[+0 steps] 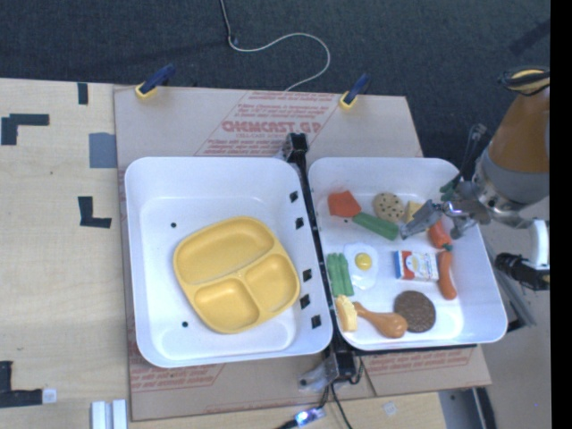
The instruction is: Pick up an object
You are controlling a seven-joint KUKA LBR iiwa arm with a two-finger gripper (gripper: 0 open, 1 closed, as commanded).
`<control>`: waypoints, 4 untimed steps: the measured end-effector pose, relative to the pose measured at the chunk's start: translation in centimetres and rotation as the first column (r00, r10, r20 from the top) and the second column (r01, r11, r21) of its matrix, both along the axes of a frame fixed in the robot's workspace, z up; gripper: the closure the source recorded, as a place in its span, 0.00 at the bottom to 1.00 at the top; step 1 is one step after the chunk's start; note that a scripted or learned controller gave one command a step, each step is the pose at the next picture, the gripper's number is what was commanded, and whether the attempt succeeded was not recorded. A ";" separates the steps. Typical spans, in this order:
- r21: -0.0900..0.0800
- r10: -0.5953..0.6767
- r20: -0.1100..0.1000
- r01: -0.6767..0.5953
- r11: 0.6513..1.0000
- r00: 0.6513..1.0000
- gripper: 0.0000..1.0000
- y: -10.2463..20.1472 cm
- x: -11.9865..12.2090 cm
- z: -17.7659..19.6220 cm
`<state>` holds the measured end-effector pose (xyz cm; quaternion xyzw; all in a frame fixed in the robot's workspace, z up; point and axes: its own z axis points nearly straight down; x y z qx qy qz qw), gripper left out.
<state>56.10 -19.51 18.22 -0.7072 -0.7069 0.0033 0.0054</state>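
The right bin (474,329) holds several toy foods. Among them are a red-orange wedge (342,204), a cookie (387,206), a green pod (374,227), a fried egg (362,262), a small carton (417,264), a red sausage (446,277), a brown patty (415,311), a drumstick (380,320) and a corn piece (345,313). My gripper (430,228) hangs low over the bin's upper right part and is open, its fingers spread left and right. A small orange piece (438,237) lies in the gap under them. I cannot tell whether a finger touches it.
The left bin (143,239) carries a yellow divided plate (235,273). A black divider clip (295,146) sits where the bins meet. The grey and orange arm (518,150) comes in over the right bin's right wall. A white cable (268,43) lies beyond the cardboard.
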 end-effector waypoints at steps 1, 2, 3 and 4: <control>-0.002 0.002 0.008 -0.002 1.000 1.000 0.00 0.0 0.2 0.4; -0.001 0.001 0.002 -0.001 1.000 1.000 0.00 -0.4 -0.1 -6.1; -0.012 0.003 0.022 -0.002 1.000 1.000 0.00 -0.6 0.2 -9.6; -0.005 0.003 0.012 -0.003 1.000 1.000 1.00 -0.4 0.0 -9.0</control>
